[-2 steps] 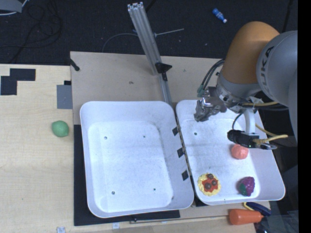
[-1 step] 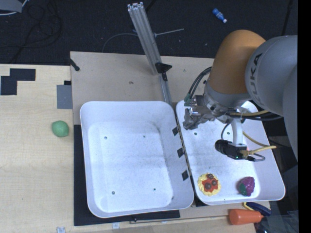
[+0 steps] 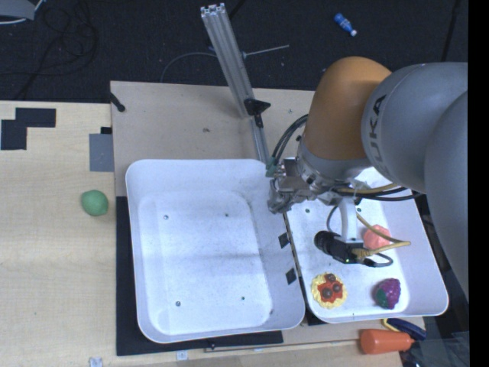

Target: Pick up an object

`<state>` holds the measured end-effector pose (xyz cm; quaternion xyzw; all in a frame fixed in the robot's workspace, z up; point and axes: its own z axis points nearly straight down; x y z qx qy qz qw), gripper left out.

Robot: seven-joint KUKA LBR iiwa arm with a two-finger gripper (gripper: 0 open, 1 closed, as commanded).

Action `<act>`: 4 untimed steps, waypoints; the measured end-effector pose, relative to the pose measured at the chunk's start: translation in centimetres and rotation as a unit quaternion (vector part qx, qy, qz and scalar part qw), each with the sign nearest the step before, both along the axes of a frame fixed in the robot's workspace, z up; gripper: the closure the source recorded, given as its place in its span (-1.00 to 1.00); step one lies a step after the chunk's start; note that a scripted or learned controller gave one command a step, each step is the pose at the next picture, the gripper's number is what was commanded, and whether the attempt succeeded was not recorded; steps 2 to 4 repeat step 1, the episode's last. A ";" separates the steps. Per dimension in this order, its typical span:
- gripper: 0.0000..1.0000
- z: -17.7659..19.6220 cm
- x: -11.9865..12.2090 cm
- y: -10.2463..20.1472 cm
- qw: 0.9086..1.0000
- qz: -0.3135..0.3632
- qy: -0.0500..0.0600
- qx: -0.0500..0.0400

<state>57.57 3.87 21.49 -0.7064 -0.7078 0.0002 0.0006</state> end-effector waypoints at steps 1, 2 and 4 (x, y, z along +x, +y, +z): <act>1.00 -0.2 -1.2 4.2 1.000 0.000 0.000 0.000; 1.00 -0.2 -1.2 4.2 1.000 0.000 0.000 0.000; 1.00 -0.2 -1.2 4.2 1.000 0.000 0.000 0.000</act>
